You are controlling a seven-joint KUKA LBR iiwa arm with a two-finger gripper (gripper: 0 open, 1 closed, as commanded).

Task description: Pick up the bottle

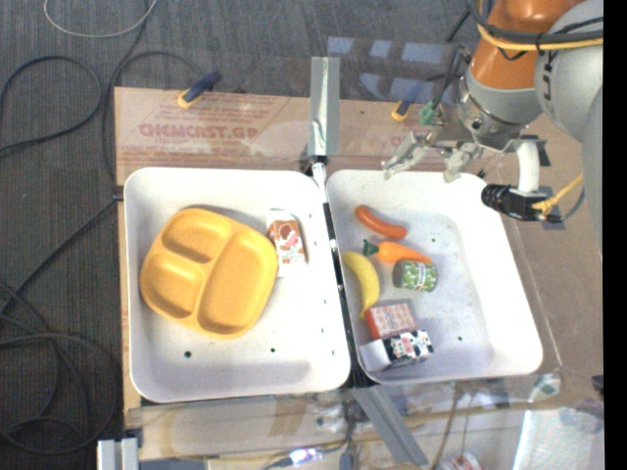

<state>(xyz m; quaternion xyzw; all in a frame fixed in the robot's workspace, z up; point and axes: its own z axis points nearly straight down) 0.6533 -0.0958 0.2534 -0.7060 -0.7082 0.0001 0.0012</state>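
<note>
The gripper (428, 159) hangs over the far rim of the right bin (490, 262), its two thin fingers (402, 160) spread wide apart with nothing between them. The arm (534, 37) enters from the right, its orange band above the wrist.

No plain bottle can be picked out with certainty. The likeliest candidate is the small green container (415, 276) lying near the middle of the right bin, touching the tip of the carrot (400, 254). Beside these lie a sausage (380, 223) toward the far edge, a banana (363, 279) along the left wall, and a red box (390, 318) and a patterned carton (404, 347) toward the near left corner. The left bin (230, 360) carries a yellow tray (209, 271) and a small carton (286, 242) near its right edge.

Step in hand, by judgement: approach, before any descent; nothing is grasped yet. The next move calls for travel from the far rim toward the bin's middle, then a lowering with the fingers set astride the green container. Crowding is the hazard: the carrot touches it and the banana lies near, so a finger could land on a neighbour instead.
</note>
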